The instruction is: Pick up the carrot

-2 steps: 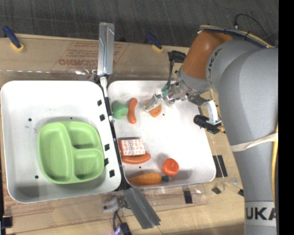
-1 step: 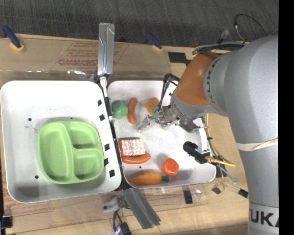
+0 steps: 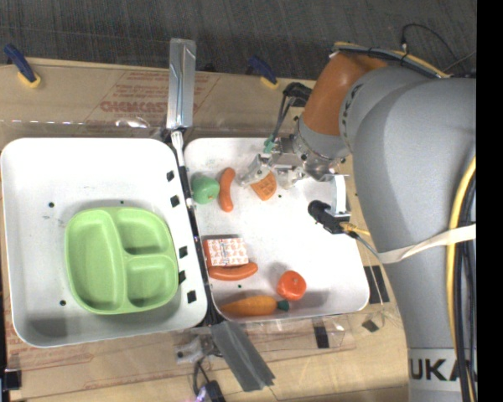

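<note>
The carrot [image 3: 250,306], long and orange with a green stub at its right end, lies along the front wall of the right bin [image 3: 339,258]. My gripper [image 3: 268,171] hangs over the back of that bin, far from the carrot. A small orange chunk [image 3: 264,188] sits right at its tip, touching or just below it. The grey arm with its orange band reaches in from the right.
In the right bin lie a thin orange-red stick [image 3: 226,189], a green lump [image 3: 204,189], a small printed box [image 3: 224,249], a red sausage [image 3: 233,271] and an orange-red ball [image 3: 292,285] next to the carrot. The left bin [image 3: 33,174] holds a green divided plate [image 3: 121,260].
</note>
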You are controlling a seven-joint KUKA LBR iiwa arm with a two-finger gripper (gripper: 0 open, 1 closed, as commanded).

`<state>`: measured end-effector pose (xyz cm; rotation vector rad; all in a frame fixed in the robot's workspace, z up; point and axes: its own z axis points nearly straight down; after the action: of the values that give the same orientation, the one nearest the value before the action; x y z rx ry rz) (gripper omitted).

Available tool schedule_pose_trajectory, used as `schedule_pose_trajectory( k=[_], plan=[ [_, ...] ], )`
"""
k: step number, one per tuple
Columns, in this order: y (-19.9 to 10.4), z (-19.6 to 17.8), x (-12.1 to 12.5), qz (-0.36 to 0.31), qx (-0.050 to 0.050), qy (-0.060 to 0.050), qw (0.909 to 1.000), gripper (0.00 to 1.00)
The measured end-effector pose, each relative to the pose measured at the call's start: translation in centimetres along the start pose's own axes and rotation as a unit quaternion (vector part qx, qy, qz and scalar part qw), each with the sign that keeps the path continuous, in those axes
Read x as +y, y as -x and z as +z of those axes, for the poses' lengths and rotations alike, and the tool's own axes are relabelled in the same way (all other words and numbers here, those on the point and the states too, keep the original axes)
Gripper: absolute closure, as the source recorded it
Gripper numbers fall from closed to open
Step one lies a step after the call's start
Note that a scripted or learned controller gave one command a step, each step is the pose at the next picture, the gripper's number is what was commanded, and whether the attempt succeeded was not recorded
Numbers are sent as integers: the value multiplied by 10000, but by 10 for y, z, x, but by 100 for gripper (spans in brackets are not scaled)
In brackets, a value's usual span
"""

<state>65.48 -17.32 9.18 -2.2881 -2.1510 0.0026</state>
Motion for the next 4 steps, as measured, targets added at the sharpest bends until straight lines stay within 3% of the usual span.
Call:
schedule_pose_trajectory(
  k=[1, 2, 3, 4],
  plan=[
    [-2, -10, 0, -37, -2, -10, 10000, 100],
    [9, -1, -45, -2518, -1, 9, 9678, 100],
    [-88, -103, -2, -2652, -4, 26, 9642, 100],
    [-65, -3, -63, -3722, -6, 21, 9281, 100]
  ],
)
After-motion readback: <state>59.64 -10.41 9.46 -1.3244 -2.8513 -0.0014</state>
